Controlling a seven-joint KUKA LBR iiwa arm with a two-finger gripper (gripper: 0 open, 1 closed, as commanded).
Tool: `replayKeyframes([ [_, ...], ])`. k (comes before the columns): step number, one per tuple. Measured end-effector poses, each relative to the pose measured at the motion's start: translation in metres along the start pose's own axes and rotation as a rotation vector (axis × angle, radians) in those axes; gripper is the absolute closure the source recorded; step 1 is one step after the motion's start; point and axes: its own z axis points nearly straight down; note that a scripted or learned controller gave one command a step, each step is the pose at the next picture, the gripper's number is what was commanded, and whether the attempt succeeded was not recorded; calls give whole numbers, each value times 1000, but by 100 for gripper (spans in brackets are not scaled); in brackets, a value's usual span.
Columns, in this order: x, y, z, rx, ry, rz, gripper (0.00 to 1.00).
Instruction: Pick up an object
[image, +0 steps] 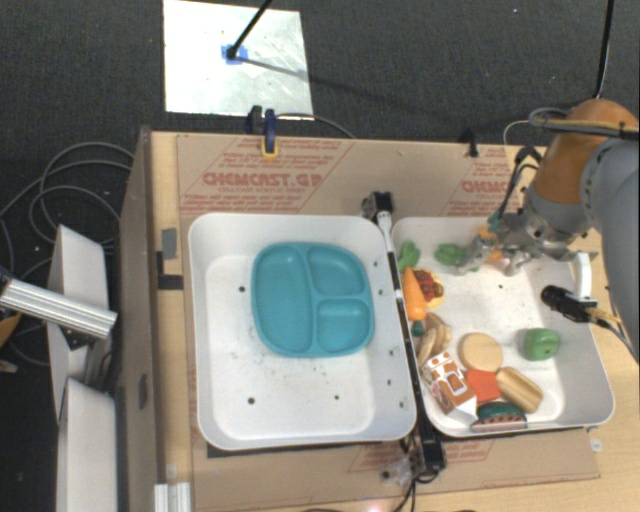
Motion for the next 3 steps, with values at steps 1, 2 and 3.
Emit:
replayKeyframes([
  [1,-7,0,-12,-15,-14,3,0],
  [2,-20,0,1,-10,-14,4,0],
  [3,-8,1,-15,-19,-18,1,0],
])
